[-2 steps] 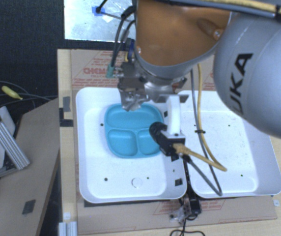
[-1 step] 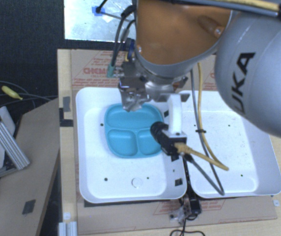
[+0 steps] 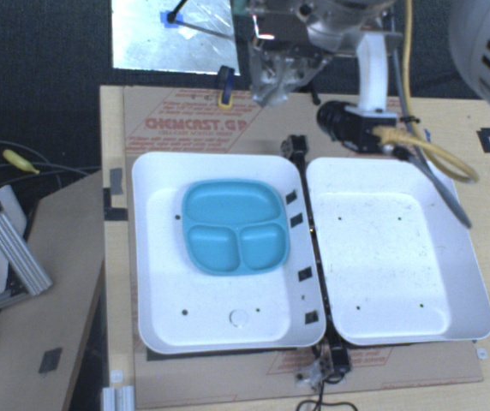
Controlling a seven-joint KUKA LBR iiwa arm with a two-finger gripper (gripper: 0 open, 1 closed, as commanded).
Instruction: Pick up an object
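Blue plastic is your target: a divided plate (image 3: 233, 227) with three compartments lies flat in the left bin (image 3: 155, 315), a little far of centre and apart from every wall, so you have room to come down on its rim. The right bin (image 3: 451, 315) sits just beside it, touching along the middle. Your gripper (image 3: 271, 82) hangs high over the far bench edge, well apart from the plate; whether it is open I cannot tell from this slant.
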